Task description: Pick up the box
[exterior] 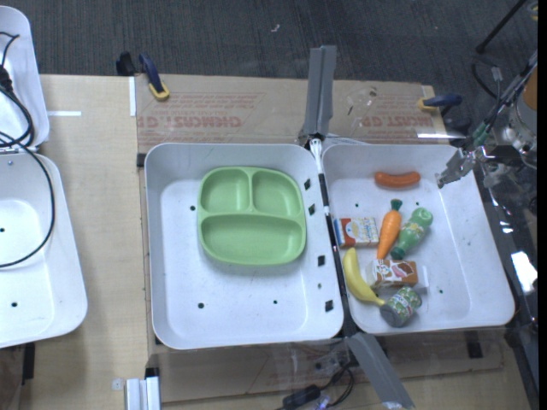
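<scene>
Currently the jaws (453,171) hover over the right bin's (479,254) upper right edge; whether they are released or clenched, I cannot tell. Well apart, the box (358,231) lies near the bin's left wall, just beside the carrot (388,231) and above the banana (359,280).

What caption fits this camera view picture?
Gripper at right bin's edge, above toy food and two small boxes; green plate in left bin.

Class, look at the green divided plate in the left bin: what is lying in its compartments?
The green plate shows three bare compartments, nothing lying in them. It sits flat on the left bin; the floor beneath is covered.
</scene>
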Tool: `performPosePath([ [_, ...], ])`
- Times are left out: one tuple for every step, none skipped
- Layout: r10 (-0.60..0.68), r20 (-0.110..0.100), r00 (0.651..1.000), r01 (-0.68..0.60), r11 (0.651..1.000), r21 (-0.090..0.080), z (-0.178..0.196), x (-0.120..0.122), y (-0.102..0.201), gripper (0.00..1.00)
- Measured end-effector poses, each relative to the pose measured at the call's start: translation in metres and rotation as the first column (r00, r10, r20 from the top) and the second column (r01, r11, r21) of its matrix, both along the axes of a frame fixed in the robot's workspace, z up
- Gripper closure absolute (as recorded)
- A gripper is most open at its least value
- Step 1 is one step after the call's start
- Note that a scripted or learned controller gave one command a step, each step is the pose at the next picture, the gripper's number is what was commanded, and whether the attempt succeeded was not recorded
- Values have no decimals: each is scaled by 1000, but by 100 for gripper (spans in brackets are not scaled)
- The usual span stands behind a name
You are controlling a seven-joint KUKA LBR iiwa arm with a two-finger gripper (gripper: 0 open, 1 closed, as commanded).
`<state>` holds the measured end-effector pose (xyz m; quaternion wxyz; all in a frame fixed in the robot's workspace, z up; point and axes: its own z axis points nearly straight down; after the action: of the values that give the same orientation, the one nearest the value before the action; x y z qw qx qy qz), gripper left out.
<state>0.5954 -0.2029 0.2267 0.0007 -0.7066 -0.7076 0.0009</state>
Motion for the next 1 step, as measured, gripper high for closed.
performPosePath([
  [229,0,973,-229,973,1,-67,-44,82,0],
])
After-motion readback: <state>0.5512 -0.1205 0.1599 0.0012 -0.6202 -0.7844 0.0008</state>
